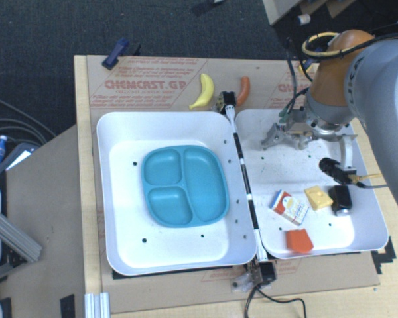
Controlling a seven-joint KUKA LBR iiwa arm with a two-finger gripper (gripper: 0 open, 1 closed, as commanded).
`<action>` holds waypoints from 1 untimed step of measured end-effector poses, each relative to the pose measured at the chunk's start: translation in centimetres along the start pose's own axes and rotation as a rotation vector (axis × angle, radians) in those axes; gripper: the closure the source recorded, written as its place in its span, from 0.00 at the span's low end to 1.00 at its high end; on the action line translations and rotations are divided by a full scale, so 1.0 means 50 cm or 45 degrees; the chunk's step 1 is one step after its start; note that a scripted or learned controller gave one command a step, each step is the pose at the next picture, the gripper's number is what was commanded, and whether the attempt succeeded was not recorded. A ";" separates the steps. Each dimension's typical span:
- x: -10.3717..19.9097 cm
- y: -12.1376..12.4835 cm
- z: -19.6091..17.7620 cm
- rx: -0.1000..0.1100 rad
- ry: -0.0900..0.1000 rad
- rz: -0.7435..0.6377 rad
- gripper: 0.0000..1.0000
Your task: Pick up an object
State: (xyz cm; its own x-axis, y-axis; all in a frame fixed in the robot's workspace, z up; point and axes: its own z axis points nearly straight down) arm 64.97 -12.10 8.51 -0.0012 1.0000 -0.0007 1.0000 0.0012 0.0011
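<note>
The gripper (286, 135) hangs over the right bin (365, 237) — open or closed, I cannot tell — apart from the yellow block (317, 197).

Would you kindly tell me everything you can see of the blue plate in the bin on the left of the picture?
The blue plate is a rounded rectangle of what looks like smooth, light blue plastic. Raised ridges split it into three compartments: two smaller ones on the view's left and one long one on the right. It lies flat, right way up and slightly turned, near the middle of the white bin, resting on its floor, apart from its walls.
</note>
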 end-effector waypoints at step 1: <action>0.031 -0.149 0.001 0.004 0.002 0.002 0.00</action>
State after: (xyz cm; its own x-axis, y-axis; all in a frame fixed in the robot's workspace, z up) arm 57.54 -10.55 8.43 0.0008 1.0000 0.0009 1.0000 -0.0008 -0.0021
